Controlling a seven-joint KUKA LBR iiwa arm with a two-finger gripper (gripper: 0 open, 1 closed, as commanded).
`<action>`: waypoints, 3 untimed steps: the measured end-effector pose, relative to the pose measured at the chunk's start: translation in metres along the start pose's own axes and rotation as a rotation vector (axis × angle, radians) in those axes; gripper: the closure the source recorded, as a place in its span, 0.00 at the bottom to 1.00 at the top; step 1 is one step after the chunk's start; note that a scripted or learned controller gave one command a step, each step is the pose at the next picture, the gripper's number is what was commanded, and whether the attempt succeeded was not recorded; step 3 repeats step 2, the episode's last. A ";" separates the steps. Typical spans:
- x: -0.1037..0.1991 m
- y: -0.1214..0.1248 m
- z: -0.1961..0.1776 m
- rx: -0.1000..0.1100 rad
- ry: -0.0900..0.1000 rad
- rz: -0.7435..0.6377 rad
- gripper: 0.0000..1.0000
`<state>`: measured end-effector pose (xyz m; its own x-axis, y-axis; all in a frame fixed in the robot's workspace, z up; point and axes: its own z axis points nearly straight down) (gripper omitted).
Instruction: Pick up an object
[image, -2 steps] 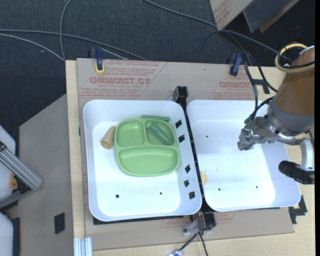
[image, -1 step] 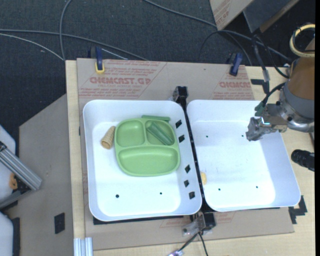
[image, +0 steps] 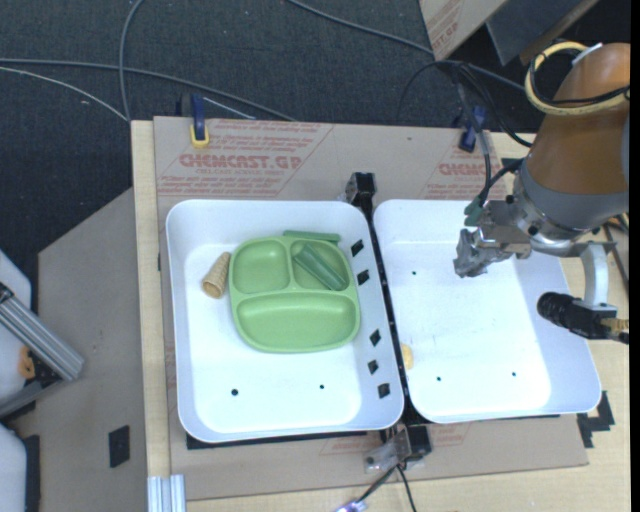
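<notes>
A green divided plate (image: 292, 295) lies in the left bin (image: 200, 390), with a dark green stick-like piece (image: 322, 262) in its upper right section. A tan cone-shaped piece (image: 215, 274) rests against the plate's left side. A small orange bit (image: 406, 354) sits at the left rim of the right bin (image: 480, 400). My gripper (image: 470, 258) hangs over the upper middle of the right bin, far from the plate. Nothing shows under or between its tips.
Black clips (image: 362, 188) run along the divider between the two bins. A black cylindrical part (image: 572, 314) juts in at the right bin's right edge. Cables (image: 440, 70) cross the dark floor behind the bench.
</notes>
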<state>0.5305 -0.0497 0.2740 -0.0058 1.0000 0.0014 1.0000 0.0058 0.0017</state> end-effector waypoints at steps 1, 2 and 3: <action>0.042 0.014 0.022 0.005 0.001 0.001 1.00; 0.096 0.025 0.032 0.002 0.001 0.000 1.00; 0.096 0.025 0.032 0.002 0.001 0.000 1.00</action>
